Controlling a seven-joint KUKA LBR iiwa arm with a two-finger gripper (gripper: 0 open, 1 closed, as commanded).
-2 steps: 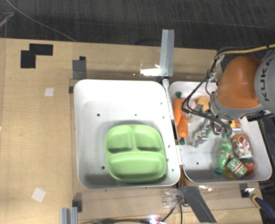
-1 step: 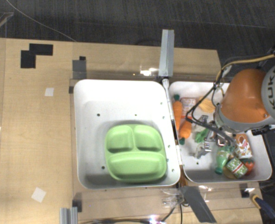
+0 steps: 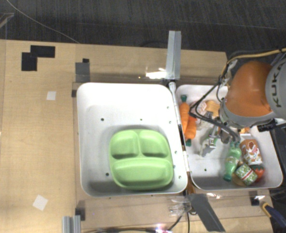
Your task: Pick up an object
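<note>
Objects for picking lie in the right bin (image 3: 278, 171), several crowded together: one carrot (image 3: 188, 123) along its left wall, one green bottle (image 3: 231, 160) near the front, one green-wrapped packet (image 3: 246, 174) just beside that bottle, one red-and-white carton (image 3: 251, 152) behind the packet, and one pale item (image 3: 212, 107) near the back, partly hidden by cables. A small green thing (image 3: 183, 99) sits at the back left corner, too small to name. The gripper (image 3: 210, 144) hangs over the bin's middle, between the carrot and the bottle; whether its fingers are parted or closed I cannot tell, and nothing shows between them. The arm (image 3: 249, 89) covers the bin's back right part.

The left bin (image 3: 92, 101) holds one green plate (image 3: 141, 158) with three compartments, set toward the front.

Both bins, two in all, rest on a light wooden desk (image 3: 31, 144). Behind the desk runs dark carpet (image 3: 109, 13).
</note>
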